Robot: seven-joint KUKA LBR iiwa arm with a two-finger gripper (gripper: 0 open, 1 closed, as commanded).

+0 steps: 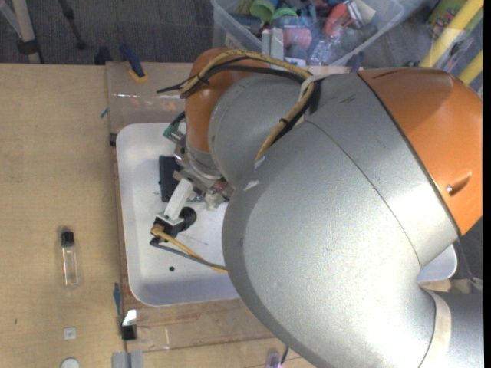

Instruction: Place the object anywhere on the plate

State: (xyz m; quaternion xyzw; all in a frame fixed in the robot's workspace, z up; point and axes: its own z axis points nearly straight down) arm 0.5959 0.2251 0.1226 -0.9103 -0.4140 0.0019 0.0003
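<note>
Reaching deep into the white bin (140, 271), the big grey arm (330, 228) blankets most of it, and the gripper (193, 184) sits low over the bin's left half, tucked under the wrist. Wide or closed? Cannot tell from up here, the wrist's own bulk is in the way. Just beside the gripper, on its left, there's a small dark block (166, 175) over the bin floor. That's my best candidate for the object, though I can't say whether it lies free or is gripped. A sliver of green (178, 129) peeks out at the wrist's upper edge, too little of it to name. The plate? Under that arm somewhere, if it's in this bin at all; I can't place it. So on progress, my read is this: nothing confirmed on a plate, and this looks like the approach or pick-up stage, with the carry and the release all to come. Off the field of play, a clear vial (69, 257) with a dark cap lies on the wooden bench (46, 144), well apart from the bin, and a tub (307, 14) of bright toys sits behind it.
</note>
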